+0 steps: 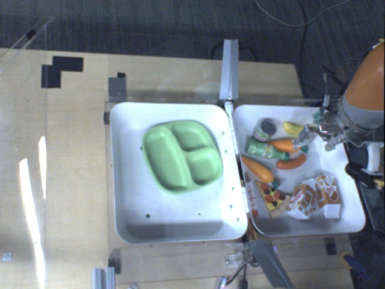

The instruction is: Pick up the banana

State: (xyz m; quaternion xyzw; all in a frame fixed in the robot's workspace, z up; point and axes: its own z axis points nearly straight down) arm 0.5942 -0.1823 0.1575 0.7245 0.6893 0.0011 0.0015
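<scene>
Banana (293, 127) lies at the right bin's (355, 221) twelve o'clock, beside a carrot (281, 144). At its three o'clock, the gripper (314, 131) hovers, seemingly approaching; its grip state cannot be told. Next likely: descend, close.

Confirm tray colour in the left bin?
Light green; the tray has three compartments, clearest in the camera view.

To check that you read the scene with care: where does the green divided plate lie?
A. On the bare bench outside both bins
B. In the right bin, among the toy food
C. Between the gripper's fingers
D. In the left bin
D: the green divided plate rests on the floor of the left bin, while the banana and other toy food lie in the right bin.
</scene>
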